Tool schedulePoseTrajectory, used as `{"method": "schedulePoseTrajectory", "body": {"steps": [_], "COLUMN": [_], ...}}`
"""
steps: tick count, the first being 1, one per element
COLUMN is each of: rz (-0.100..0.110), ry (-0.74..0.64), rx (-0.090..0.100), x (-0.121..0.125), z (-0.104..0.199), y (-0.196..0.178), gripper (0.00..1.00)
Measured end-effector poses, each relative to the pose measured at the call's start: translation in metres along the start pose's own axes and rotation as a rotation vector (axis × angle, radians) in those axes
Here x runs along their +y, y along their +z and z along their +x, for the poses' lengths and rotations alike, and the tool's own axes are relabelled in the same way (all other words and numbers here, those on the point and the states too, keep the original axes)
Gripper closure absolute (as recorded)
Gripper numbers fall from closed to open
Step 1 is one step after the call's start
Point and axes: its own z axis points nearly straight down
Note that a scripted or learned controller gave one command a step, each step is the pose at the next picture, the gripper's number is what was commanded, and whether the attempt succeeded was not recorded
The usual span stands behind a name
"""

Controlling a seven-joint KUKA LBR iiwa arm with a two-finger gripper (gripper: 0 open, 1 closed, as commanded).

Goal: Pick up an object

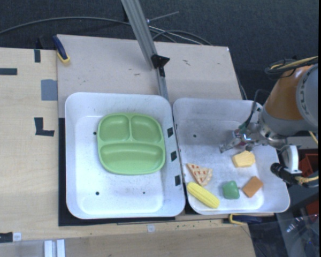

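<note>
In the right bin (203, 116) lie a yellow cheese wedge (244, 159), an orange block (252, 186), a green pepper-like piece (230, 190), a yellow corn cob (203, 195) and a pizza slice (200, 173). My gripper (232, 142) hangs low over the bin's right half, just above and left of the cheese wedge. Nothing shows between its fingers. The grey arm with its orange band (283, 98) reaches in from the right.
The left bin (80, 159) holds a green divided plate (131, 143). A slanted metal pole (142, 31) rises behind the bins, over the rim where they meet. Cables run across the dark floor at the back.
</note>
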Motion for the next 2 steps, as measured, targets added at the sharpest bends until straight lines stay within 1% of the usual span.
{"method": "schedulePoseTrajectory", "body": {"steps": [1, 2], "rz": [-0.004, -0.011], "ry": [-0.001, 0.0], "rx": [0.0, -0.002], "x": [0.001, 0.012], "z": [0.0, -0.003], "y": [-0.013, -0.067], "gripper": [1.0, 1.0]}}
